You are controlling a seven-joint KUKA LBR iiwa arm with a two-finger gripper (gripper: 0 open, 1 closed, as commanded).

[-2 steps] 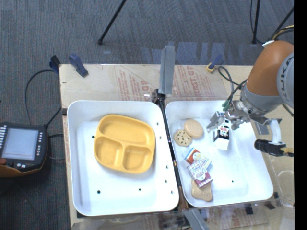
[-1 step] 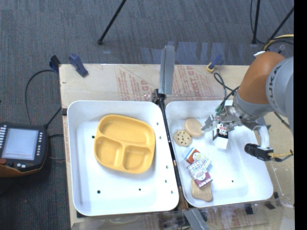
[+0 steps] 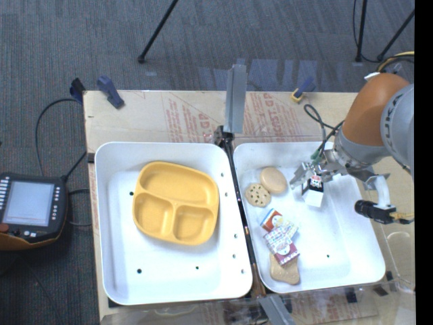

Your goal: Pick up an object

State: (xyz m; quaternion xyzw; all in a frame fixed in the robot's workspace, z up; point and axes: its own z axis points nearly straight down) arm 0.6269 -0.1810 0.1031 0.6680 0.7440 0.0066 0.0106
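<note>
My arm (image 3: 379, 117) reaches in from the right over the right bin (image 3: 338, 252); my pincer (image 3: 312, 176) hangs in that bin's upper half, its fingers closed on a small white carton (image 3: 313, 193) with a dark and red top, which hangs between them just above the bin floor. The carton is right of the tan oval bun (image 3: 274, 179) and apart from it; the round cookie (image 3: 258, 195) with dark chips lies just left and below the bun, nearly touching it. Below the cookie, toward the bin's middle, lie two red and white packets (image 3: 280, 236), one overlapping the other; a tan biscuit-like piece (image 3: 285, 271) lies just under them, near the bin's lower edge. The left bin (image 3: 115, 263) sits beside the right bin, their rims meeting at the middle; it holds a yellow divided tray (image 3: 177, 202) with three compartments, lying flat in its upper middle. A black handheld screen (image 3: 30, 206) rests on the floor, left of the left bin.
</note>
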